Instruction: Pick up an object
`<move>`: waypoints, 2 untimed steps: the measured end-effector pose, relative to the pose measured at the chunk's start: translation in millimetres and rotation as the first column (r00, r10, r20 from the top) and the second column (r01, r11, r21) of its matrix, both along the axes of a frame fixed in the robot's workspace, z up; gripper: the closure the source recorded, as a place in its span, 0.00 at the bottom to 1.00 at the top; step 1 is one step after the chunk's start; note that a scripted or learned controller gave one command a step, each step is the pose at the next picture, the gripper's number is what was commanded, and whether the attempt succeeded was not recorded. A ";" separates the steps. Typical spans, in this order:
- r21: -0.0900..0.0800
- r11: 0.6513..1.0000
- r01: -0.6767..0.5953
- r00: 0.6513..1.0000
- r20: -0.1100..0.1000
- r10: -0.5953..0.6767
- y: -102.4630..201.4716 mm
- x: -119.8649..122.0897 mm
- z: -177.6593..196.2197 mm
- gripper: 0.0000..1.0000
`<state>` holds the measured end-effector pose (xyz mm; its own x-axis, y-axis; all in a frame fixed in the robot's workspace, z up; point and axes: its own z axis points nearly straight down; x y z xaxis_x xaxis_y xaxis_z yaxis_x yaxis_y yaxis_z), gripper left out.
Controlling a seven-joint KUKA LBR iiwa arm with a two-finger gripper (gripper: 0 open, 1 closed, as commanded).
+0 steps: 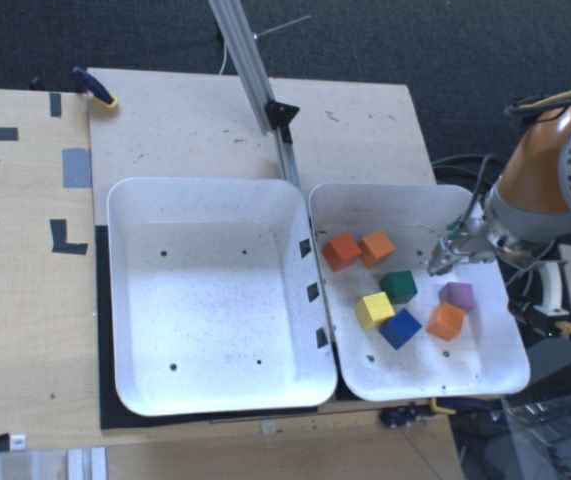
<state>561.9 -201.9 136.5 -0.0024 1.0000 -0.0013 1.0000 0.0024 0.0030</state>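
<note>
Right bin (485,373): perhaps seven blocks (399,286).

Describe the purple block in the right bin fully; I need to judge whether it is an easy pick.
The purple block is a small, matte, pale-purple cube, seemingly painted wood. It rests flat on the floor of the right bin, near its right wall, turned slightly askew. Its lower edge meets or nearly meets an orange block; contact cannot be confirmed. The gripper hovers just up and left of it. Its other sides look free.
</note>
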 end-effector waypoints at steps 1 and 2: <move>0.000 1.000 0.001 1.000 0.000 -0.001 -1.8 3.6 42.7 1.00; -0.001 1.000 0.001 1.000 0.002 -0.001 -1.7 5.1 95.4 1.00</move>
<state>567.0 -203.6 231.8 -0.0018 1.0000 -0.0020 1.0000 0.0019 0.0051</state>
